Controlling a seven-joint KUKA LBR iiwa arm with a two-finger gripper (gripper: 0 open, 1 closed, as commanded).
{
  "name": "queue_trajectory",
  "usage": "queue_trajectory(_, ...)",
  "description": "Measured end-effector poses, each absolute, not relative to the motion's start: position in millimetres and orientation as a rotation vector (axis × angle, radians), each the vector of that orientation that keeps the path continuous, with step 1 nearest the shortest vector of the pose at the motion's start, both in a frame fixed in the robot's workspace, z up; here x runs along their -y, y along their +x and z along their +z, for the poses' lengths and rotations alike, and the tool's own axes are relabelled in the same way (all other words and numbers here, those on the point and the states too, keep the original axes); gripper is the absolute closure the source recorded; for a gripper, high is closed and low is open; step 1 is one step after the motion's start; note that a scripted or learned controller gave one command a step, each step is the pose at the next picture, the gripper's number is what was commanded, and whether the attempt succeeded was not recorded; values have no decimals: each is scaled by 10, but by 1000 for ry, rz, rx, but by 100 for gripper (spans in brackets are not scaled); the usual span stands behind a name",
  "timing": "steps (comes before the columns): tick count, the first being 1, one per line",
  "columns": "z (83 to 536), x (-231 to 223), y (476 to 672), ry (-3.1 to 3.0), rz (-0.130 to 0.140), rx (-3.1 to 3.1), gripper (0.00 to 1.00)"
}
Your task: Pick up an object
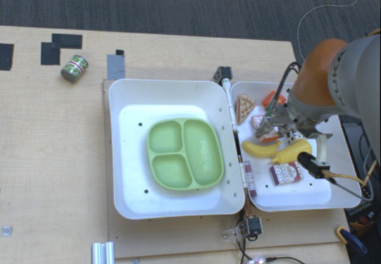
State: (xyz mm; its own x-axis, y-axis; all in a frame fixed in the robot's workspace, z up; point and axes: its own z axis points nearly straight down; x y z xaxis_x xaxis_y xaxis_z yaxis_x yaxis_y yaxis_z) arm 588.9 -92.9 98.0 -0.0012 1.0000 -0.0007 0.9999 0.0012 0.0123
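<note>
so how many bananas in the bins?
2, both in the right bin: one banana lies near its left side, the other banana just right of it under the arm. The arm may hide more.

We see the right bin (297,197) crowded along its left side: a banana (275,151), a red-brown packet (287,173) just beside it, a waffle-like wedge (244,106) near the far left corner and a red piece (274,99) at the far edge. The arm (333,81) covers the bin's far right part. Bare floor lies along the near edge. In the left bin (119,138), a green divided plate (184,154) takes the middle, leaving open strips along every wall.
</note>
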Motion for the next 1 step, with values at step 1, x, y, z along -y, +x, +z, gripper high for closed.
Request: queue_trajectory(1, 1852, -156, 5793, 2215, 7, -2226, 100)
